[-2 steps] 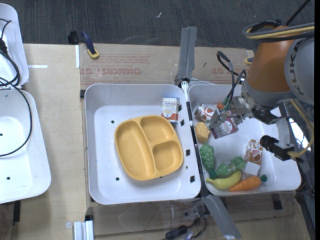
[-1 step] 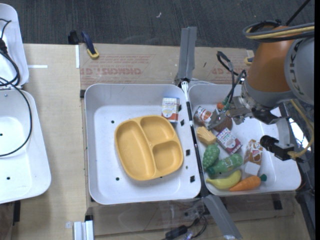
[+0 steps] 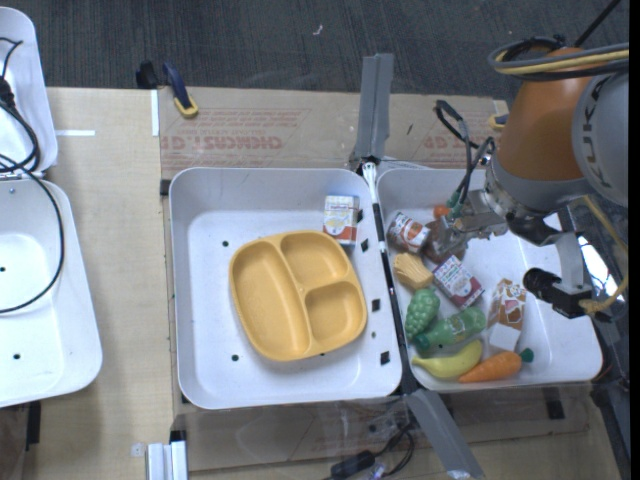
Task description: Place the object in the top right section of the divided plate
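Two white bins, gripper (image 3: 447,236) low in the right bin (image 3: 585,368).

Whether the jaws are spread or pressed together cannot be told; nothing shows between them. Toy food lies crowded just below them: a banana (image 3: 447,363), a carrot (image 3: 492,368), green grapes (image 3: 421,309). The yellow divided plate (image 3: 297,293) sits well to their left in the left bin (image 3: 200,358), with a small carton (image 3: 341,217) just beyond its top right section.

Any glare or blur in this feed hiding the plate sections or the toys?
Camera view: even overhead light, soft shadows only; the yellow divided plate and its three sections read sharp, no glare; the right bin's toy food is crisp; the pincer sits in shade under the arm, its detail muddy.
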